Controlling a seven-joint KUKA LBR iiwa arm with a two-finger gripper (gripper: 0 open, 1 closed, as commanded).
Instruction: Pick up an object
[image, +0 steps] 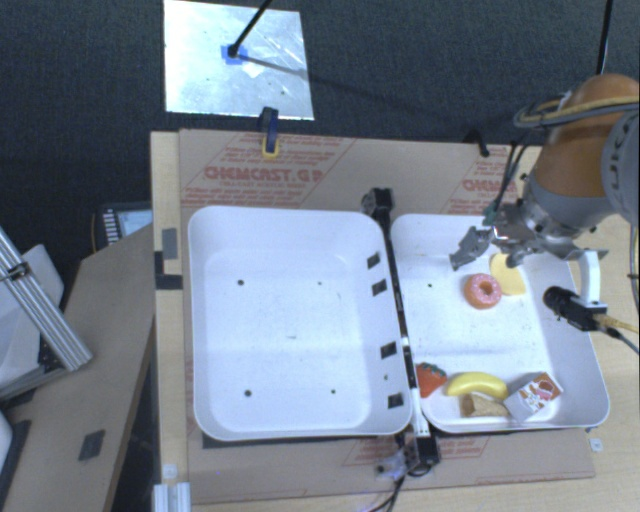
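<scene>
1. The gripper hangs over the far part of the right bin. Its two fingers are spread apart and nothing is between them.
2. Just below the gripper, toward the near side, the pink doughnut lies flat on the bin floor. It is the closest thing, so I judge it is the likely target.
3. Beside the doughnut, under the wrist, there is a pale yellow block, partly covered by the arm.
4. Well apart from the gripper, along the near wall of the bin, lie a red strawberry-like piece, a banana, a brown piece and a small carton. They are crowded together, so they are probably harder to grasp.
5. The left bin is further away, on the other side of the divider.
6. The pick is not yet done; the gripper must come down around the doughnut.
</scene>
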